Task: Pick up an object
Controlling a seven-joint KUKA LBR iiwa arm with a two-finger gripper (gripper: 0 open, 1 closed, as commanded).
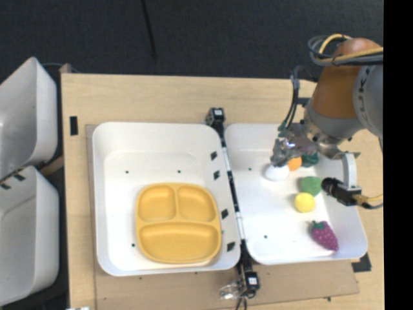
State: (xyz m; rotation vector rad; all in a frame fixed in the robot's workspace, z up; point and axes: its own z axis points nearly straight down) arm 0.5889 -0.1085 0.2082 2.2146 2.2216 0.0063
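Claw low over the right bin, near that bin's far edge and toward its right side. Whether it is spread or pressed together cannot be told at this slant; nothing is seen pinched in it. Grey arm with orange band reaches in above it from the desk's far right corner.

Right bin contents:
- White rounded object just below the claw tip, touching or nearly touching it; contact unclear.
- Small orange object just beside the claw, on its right, partly hidden by it.
- Green object nearer the bin's right wall, close to the orange one.
- Yellow ball-like object just in front of the green one, about touching it.
- Purple grape-cluster toy toward the bin's near right corner, apart from the rest.

Left bin holds a yellow divided plate, three compartments, lying flat in the near half of the bin, toward its right wall.

Both bins sit side by side on the tan desk, joined along the middle by a row of black clips. A black fitting juts over the right bin's right rim.
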